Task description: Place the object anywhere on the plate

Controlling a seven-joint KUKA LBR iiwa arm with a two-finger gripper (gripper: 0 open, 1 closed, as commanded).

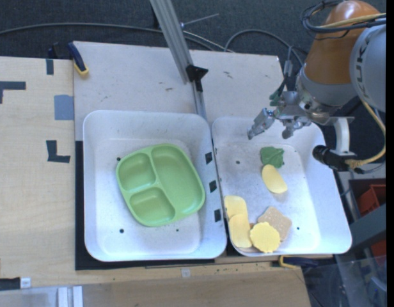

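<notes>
Hovering over the far end of the right bin (pixel 325 235), my pincer (pixel 274 128) hangs with its fingers spread and nothing between them. The nearest candidate, a small green piece (pixel 272 155), lies just below me, touching a yellow piece (pixel 274 179); which one is the intended object I can't tell. The green plate (pixel 160 184) waits in the left bin (pixel 94 171). Descending carelessly, I risk catching both pieces or nudging one aside.

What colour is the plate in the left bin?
Light green, seen in the camera view: the plate has three compartments.
</notes>
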